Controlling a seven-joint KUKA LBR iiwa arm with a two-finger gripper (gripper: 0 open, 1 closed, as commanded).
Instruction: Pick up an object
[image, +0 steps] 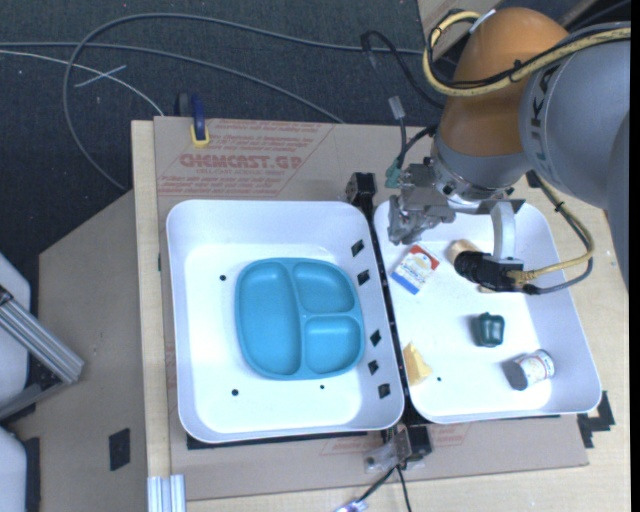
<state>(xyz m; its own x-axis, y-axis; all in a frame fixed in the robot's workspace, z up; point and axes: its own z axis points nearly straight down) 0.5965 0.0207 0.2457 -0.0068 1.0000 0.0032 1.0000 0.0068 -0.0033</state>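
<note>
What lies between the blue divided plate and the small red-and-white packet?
In the camera view, the bins' adjoining white rims with black clips separate the blue divided plate from the red-and-white packet.

The arm (560, 90) is cut off by the top and right edges; its wrist hides part of the right bin's (560, 300) far wall.
</note>
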